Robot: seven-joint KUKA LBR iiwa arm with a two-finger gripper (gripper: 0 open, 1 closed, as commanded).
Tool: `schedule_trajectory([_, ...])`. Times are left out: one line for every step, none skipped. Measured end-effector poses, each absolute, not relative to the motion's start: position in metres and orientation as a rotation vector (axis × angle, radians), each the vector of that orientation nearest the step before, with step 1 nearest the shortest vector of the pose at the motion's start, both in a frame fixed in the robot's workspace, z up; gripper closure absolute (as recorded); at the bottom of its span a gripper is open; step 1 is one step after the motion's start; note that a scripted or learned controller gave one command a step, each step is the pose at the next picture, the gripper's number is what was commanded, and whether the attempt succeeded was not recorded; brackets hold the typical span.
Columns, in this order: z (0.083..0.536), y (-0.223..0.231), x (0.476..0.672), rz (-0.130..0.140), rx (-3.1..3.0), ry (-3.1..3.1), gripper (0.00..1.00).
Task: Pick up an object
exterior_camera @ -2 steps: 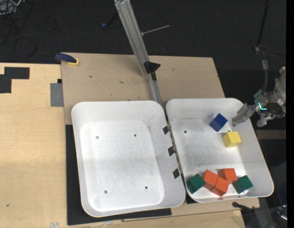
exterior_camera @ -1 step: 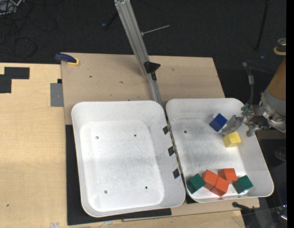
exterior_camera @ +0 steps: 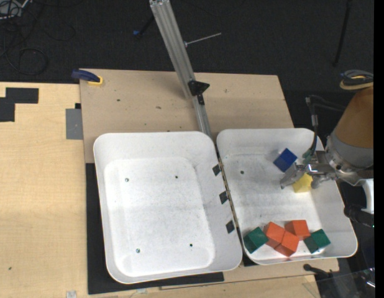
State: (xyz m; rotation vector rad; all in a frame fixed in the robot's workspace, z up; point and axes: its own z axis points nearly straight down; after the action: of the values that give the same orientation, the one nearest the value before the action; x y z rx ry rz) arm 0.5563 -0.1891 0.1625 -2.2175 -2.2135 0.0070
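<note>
In the right bin (exterior_camera: 254,143) the gripper (exterior_camera: 297,177) is seen low, closed on a small yellow block (exterior_camera: 302,184). A blue cube (exterior_camera: 284,159) lies just beside it; orange (exterior_camera: 285,236) and green blocks (exterior_camera: 317,240) are clustered nearer the front.

Robotics lab. Plywood bench (exterior_camera: 179,104) with two white bins (exterior_camera: 161,253); aluminium rail (exterior_camera: 176,48) at 12 o'clock. Loose cables (exterior_camera: 18,54) at 10 o'clock.

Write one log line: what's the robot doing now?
gripper | right bin | at yellow block | blue block beside | grasp unconfirmed
</note>
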Motion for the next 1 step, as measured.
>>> schedule_trajectory([0.1154, -0.1957, 0.5575, 0.006, -2.219, -2.215, 0.0])
